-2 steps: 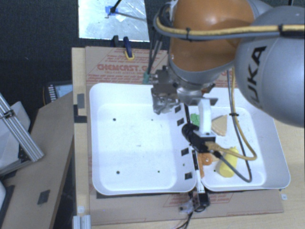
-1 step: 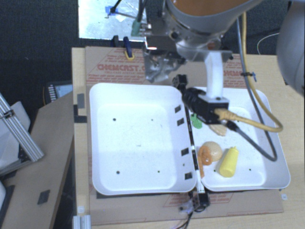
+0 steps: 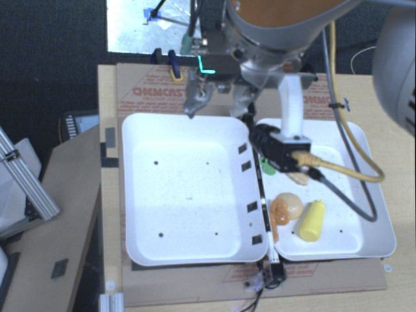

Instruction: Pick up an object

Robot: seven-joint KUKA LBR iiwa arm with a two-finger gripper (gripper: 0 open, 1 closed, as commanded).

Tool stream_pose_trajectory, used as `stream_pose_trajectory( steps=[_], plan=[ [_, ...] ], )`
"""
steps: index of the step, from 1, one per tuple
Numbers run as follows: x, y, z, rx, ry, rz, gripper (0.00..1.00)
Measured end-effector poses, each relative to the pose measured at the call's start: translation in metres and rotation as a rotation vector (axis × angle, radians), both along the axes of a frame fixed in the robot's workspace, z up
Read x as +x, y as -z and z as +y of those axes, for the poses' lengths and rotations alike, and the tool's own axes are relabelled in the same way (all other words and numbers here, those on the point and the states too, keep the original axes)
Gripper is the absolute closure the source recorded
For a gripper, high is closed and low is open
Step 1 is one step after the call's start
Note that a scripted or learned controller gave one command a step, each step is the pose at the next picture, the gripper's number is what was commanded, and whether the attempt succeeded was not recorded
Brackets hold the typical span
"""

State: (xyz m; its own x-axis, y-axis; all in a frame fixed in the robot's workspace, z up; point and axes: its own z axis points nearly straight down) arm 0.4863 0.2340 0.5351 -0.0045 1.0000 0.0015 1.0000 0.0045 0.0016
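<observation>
Gripper (image 3: 214, 103): above left bin (image 3: 182, 239) far edge, fingers apart, empty; yellow bottle (image 3: 311, 220), right bin (image 3: 377, 239) near corner; risk: closing on nothing

1. I see the table (image 3: 84, 174) as a pale wooden top, its left corner cut at a slant against dark floor.
2. A brown cardboard sheet (image 3: 153, 90) with red lettering lies flat on it — it reaches out past the far edge of the bins.
3. At the far left, a ribbed aluminium rail (image 3: 26, 181) leans at a tilt, just off the table's edge.
4. Blue clamps (image 3: 170, 60) with a yellow tip grip the cardboard's far edge.
5. Behind them — a bright, shiny panel (image 3: 146, 15) on the dark floor, carrying a small blue mark.
</observation>
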Motion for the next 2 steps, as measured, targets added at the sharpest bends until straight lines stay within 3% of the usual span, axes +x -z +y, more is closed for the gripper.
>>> stream_pose_trajectory(
  steps=[1,2],
  plan=[
    [0.0,-0.011,0.0,0.001,-0.004,-0.002,1.0],
    [0.013,0.174,0.0,-0.008,0.005,0.014,1.0]
  ],
)
